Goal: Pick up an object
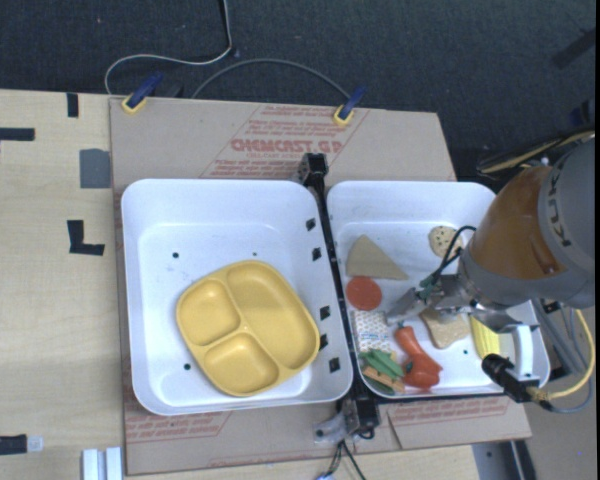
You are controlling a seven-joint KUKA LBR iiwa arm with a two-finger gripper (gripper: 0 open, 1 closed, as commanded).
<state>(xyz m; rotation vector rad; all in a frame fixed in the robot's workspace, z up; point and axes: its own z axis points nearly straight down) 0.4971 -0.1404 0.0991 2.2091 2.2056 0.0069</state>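
Both bins are white: the left bin (145, 268) carries a yellow three-part plate (245, 326), the right bin (400, 203) a tan wedge (373, 259), a red disc (364, 293), an orange-red carrot shape (416, 353), green pieces (382, 361), a white dotted square (368, 323) and a yellow piece (485, 341). The arm (545, 238) is grey with an orange band. The cardboard (270, 148) under the bins is brown with red lettering, on a pale wood tabletop (40, 298) with black marks

Red "CHEMCAST GP" print marks the cardboard sheet (280, 143).
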